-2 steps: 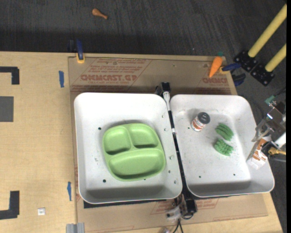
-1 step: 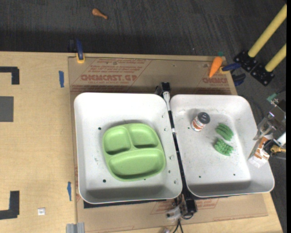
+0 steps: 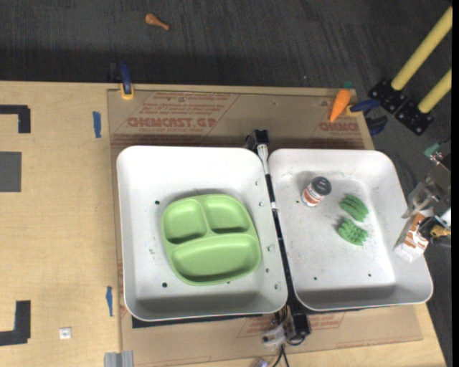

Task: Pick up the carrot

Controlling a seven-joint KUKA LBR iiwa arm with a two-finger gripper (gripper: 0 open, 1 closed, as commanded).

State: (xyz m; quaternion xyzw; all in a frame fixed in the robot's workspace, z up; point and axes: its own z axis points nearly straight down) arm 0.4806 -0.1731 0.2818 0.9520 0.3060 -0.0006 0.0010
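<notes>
Closest is the front rim of the right bin (image 3: 358,299) and of the left bin (image 3: 201,310), which are set side by side so that they touch in the middle. A black strip (image 3: 271,208) is laid along the join, most likely to keep the two together.

A green plate (image 3: 211,238) with three parts has been put flat in the left bin. In the right bin a small bottle (image 3: 315,191) with a grey cap is seen, and just beside it two green bumpy toys (image 3: 351,218). No carrot is found in either bin.

The carrot (image 3: 339,105) is seen outside the bins, past the back rim of the right bin, on the brown cardboard sheet (image 3: 172,118). It is laid next to a blue clamp (image 3: 364,106), with its green top pointed away from the bins.

The gripper (image 3: 422,215) is seen at the right edge, just past the right bin's side wall and well apart from the carrot. Whether it is open or closed cannot be told, because it is too small and cut off. Nothing is seen to be held.

The bins are kept on cardboard, and this is clipped to a pale wooden bench (image 3: 50,215) marked with black tape. Behind the bench a dark floor (image 3: 251,36) is seen, with a small orange thing (image 3: 156,21) dropped on it, and two yellow poles (image 3: 430,50) are leaned in at the corner
</notes>
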